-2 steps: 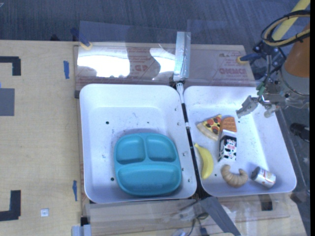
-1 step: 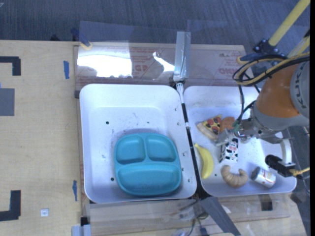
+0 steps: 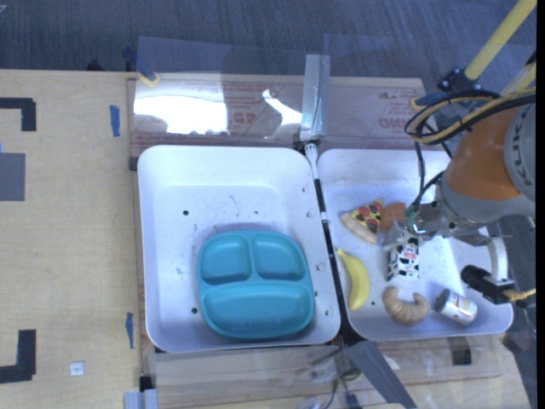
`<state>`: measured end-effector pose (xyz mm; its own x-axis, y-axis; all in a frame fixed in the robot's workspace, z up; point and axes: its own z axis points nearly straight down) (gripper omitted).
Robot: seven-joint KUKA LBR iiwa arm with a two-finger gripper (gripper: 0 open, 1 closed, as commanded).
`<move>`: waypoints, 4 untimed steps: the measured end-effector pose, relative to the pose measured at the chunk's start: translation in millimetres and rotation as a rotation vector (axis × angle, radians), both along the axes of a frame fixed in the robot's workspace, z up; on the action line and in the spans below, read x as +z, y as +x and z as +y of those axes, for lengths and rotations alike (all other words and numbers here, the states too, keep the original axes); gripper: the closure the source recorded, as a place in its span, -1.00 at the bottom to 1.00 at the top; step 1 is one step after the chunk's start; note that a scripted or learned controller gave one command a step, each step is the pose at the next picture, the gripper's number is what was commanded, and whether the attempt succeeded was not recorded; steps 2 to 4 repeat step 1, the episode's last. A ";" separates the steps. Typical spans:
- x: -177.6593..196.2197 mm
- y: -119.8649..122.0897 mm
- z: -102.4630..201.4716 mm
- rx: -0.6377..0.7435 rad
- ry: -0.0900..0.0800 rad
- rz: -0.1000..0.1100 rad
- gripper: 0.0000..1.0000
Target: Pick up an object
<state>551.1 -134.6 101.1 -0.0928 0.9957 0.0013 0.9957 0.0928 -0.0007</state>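
- The jaws (image 3: 411, 228) hang over the right bin (image 3: 375, 169); whether they are wide or narrow I cannot tell.
- Just below them stands a small black-and-white toy cow (image 3: 404, 260), seemingly the nearest thing to take.
- It looks light, stiff and smooth, probably plastic; a grip across its narrow body should hold best.
- A pizza slice (image 3: 366, 219) lies just left of the jaws, a banana (image 3: 356, 279) lower left, a croissant (image 3: 406, 305) below, a can (image 3: 456, 306) lower right.
- The blue tray (image 3: 254, 294) sits in the left bin (image 3: 162, 228), well apart.
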 end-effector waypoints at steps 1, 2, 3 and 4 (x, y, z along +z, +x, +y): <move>155.2 28.1 64.7 -0.039 -0.001 -0.009 1.00; 155.2 28.1 64.7 -0.039 -0.001 -0.009 1.00; 155.2 28.1 64.7 -0.039 -0.001 -0.009 1.00; 155.2 28.1 64.7 -0.039 -0.001 -0.009 1.00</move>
